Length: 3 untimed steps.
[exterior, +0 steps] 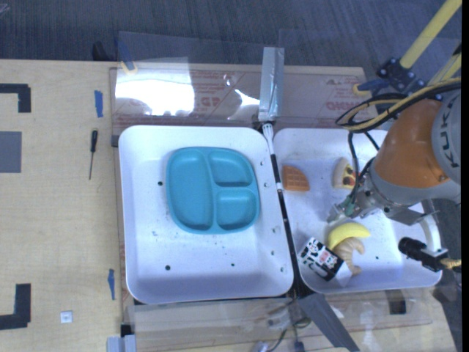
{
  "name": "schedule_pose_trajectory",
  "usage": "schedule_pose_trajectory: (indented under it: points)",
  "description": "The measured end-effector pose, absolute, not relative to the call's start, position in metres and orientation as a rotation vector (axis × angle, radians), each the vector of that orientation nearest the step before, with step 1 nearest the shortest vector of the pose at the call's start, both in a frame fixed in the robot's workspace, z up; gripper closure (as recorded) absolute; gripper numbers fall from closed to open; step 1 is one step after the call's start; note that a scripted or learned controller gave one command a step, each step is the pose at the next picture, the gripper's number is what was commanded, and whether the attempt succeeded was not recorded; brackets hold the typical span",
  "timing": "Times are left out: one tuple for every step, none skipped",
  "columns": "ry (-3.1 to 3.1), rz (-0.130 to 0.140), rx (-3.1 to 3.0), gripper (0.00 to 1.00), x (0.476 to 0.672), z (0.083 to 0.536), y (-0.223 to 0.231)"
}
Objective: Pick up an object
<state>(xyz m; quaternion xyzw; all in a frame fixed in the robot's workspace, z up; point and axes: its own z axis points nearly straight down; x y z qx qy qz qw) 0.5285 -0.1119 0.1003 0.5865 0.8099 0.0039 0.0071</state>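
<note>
Nearest me, at the front of the right bin (381,273), a small black-and-white box (320,259) w/ a cow-spot pattern lies tilted against the front-left corner, just by the divider btwn the bins. Touching it on its right is a tan croissant-like piece (350,250), and right above that a yellow banana (347,232), curved, sitting on the croissant's upper edge. A black cylinder-shaped part (416,251) sticks out over the bin's right side, attached to the arm rig.

Just beyond the banana is the gripper (350,206), low over the bin floor, its tip near the banana's top but nothing visibly btwn the fingers. Can't tell if the jaws are spread or pressed together; the wrist body hides them. Above it the arm's orange band (412,147) and grey housing come in from the right.

Further back in the right bin: an orange waffle-like wedge (296,179) near the divider, and a round pale-yellow item (343,173) partly behind black cables.

Left bin (139,196): a teal divided plate (213,189) w/ three sections, flat in the middle.

Far side: clear plastic sheeting (190,86) over cardboard. A screwdriver (92,152) lies on the wood bench (51,233) at far left.
</note>
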Motion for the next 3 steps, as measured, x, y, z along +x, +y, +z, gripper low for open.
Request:
schedule_pose_trajectory:
  points:
    - [2.099, 0.005, 2.335, 1.00, 0.533, 0.186, -0.087]
    - [2.115, 0.005, 2.318, 1.00, 0.623, 0.234, -0.081]
    - [2.013, -0.016, 2.423, 1.00, 0.596, 0.124, -0.115]
